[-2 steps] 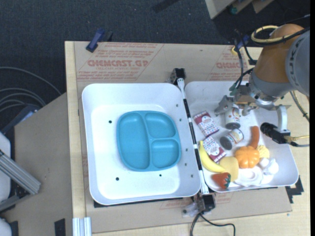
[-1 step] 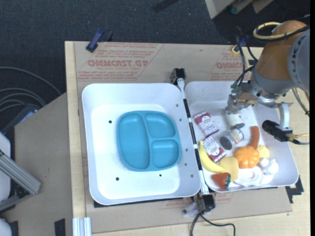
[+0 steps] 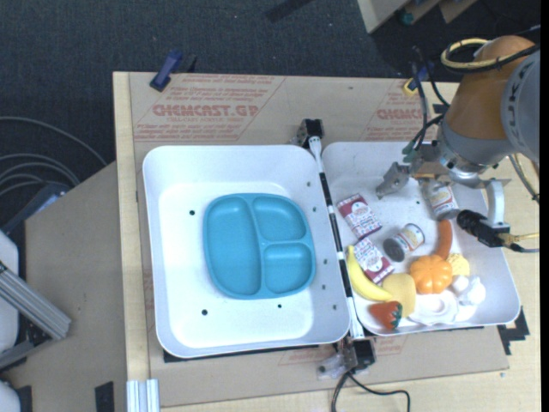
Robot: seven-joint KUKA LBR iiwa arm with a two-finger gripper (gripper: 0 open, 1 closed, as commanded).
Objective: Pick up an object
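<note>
Two bins (image 3: pixel 163 230) side by side: left one carries a blue divided plate (image 3: pixel 258 245), right one the toy-food pile. Our gripper (image 3: pixel 396 179) hangs over the right bin's far end, fingers look spread, nothing between them. Best target we see: banana (image 3: pixel 367 281) at the near-left of the pile; likely light, stiff, slick plastic, so we'd pinch mid-body across its width.

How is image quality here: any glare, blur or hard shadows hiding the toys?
Camera view: lighting is even and soft; the white right bin looks bright, washing out the pale toys at its lower corner. The blue divided plate is crisp, with little shadow. The grey gripper is slightly soft, so its fingers are hard to read.
</note>
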